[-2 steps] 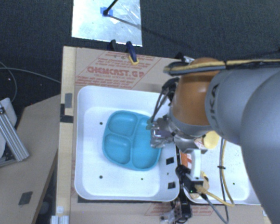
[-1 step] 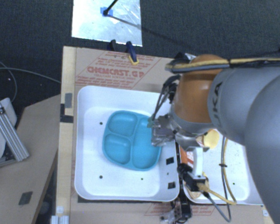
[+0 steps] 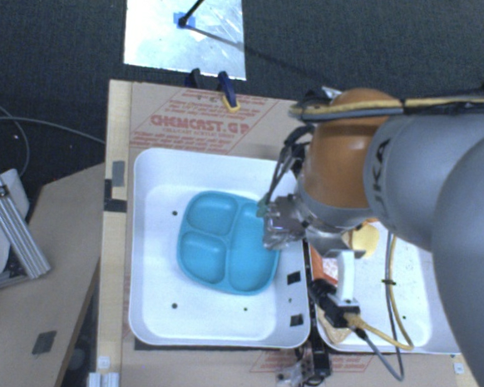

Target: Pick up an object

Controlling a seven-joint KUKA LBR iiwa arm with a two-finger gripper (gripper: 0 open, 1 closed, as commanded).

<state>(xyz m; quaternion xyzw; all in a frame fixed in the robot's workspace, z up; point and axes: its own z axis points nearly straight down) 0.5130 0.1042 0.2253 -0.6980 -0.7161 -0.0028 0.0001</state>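
A blue divided plate (image 3: 219,249) lies in the middle of the left white bin (image 3: 145,306). My gripper (image 3: 275,229) hangs low over the plate's right edge, close to the wall between the two bins. The grey arm with its orange band (image 3: 345,155) covers much of the right bin (image 3: 419,332). Below the wrist, in the right bin, a red-orange packet (image 3: 327,269) and part of a yellow object (image 3: 367,238) peek out. The arm hides whatever else lies in that bin.
A yellow cable (image 3: 387,308) loops across the right bin. Black clips (image 3: 294,278) sit on the wall between the bins. A cardboard sheet (image 3: 199,122) lies under the bins, with a shiny metal plate (image 3: 187,24) behind it.
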